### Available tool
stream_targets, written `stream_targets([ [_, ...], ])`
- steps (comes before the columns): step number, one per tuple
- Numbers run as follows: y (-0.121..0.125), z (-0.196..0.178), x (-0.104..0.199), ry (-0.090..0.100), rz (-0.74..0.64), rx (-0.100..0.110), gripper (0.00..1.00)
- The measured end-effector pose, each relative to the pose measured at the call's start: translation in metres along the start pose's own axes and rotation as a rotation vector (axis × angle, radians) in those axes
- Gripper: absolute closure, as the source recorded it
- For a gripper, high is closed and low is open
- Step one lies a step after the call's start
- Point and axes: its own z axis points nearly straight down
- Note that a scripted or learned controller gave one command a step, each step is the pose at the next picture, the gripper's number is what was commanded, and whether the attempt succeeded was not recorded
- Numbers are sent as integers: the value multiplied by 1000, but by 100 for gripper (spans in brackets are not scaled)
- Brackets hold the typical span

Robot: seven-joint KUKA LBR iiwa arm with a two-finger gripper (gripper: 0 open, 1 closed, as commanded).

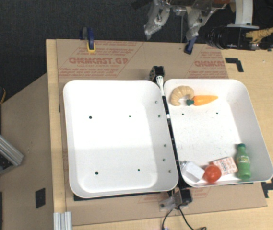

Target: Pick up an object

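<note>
White bins sit side by side on the bench (126,56). Right bin (251,114) holds a croissant (180,94) touching a carrot (203,99) at its top, and a tomato (212,173), packet (226,165) and green bottle (243,162) at its bottom. Gripper (173,24) hangs spread apart at the frame's top, holding nothing.

the robot's two-finger gripper (173,27) at the top of the frame: two pale grey, metallic-looking fingers (154,19) hanging from a darker crossbar, with thin dark cabling around the mount. to the right, a white curved section of the arm (243,6) joins a black ribbed cylindrical part, beside a pale yellowish fitting. finer markings are too blurred to read.
</note>
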Motion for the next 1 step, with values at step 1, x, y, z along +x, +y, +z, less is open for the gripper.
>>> stream_targets([
  [1, -62, -1, 21, -6, 7, 23, 0],
])
